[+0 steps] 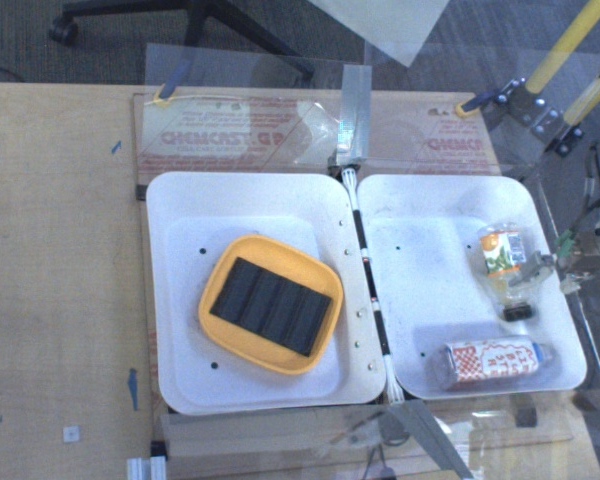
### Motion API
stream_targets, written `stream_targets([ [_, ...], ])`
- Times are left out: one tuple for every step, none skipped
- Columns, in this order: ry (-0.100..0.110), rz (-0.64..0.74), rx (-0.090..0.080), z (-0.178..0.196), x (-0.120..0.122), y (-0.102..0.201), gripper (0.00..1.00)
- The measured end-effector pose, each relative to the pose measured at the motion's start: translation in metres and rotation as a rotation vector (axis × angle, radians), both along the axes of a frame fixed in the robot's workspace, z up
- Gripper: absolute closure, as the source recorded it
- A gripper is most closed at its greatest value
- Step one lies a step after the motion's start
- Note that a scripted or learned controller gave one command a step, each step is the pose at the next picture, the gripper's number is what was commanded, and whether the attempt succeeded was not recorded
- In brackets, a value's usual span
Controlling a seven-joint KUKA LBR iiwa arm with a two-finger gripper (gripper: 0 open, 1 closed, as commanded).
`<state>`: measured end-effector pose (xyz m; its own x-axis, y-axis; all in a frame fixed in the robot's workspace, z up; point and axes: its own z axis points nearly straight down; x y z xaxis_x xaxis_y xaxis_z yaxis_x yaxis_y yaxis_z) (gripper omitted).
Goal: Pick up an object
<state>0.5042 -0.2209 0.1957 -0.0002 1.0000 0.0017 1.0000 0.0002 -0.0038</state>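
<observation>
Objects for the pick lie in both white bins, and nothing is lifted yet. In the right bin (420, 218) a small clear bottle (503, 268) with an orange and green label lies on its side near the far right wall, its dark cap (518, 311) toward the near side; well apart from it, near the front rim, a second bottle with a red and white checked label (492, 360) lies lengthwise along the wall. The left bin (180, 218) bears a yellow, rounded-square tray (217, 283) holding a dark ribbed insert (273, 306), sitting roughly in the middle and turned at a slant. At the right edge of the view, just beside the clear bottle, some thin greenish and metallic parts (565, 258) reach toward the right bin's rim; they may belong to the arm's end, but they are too small and blurred to be sure, so I cannot tell how the gripper stands or whether it has hold of anything. Judging from this, the task is at its start or in the approach: no object is raised off a bin floor. The next move likely calls for choosing one target, the clear bottle being nearest those parts, then coming down over its body with the grasp set across the narrow width, since a round bottle lying on its side may roll away from a glancing touch.
</observation>
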Motion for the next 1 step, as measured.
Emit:
stream_targets([
  [-0.004, 0.146, 0.002, -0.0938, 0.0003, 0.0013, 0.0],
])
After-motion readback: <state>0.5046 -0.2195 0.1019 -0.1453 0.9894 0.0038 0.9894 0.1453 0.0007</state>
